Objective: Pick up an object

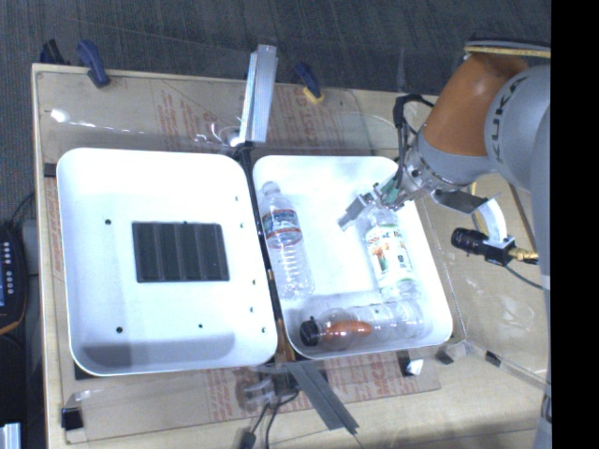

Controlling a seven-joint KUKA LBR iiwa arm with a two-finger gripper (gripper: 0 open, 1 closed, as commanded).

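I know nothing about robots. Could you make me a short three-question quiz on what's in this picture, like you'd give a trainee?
1. True or false: all the bottles lie in the right bin.
2. How many bottles are there? A) one B) two C) three
3. What is set into the floor of the left bin?

Key
1. True.
2. C: a clear water bottle along the bin's left side, a bottle with a white label on the right, and a dark-capped bottle lying across the near end.
3. A dark ribbed rectangle.

The gripper is above the top of the white-labelled bottle.
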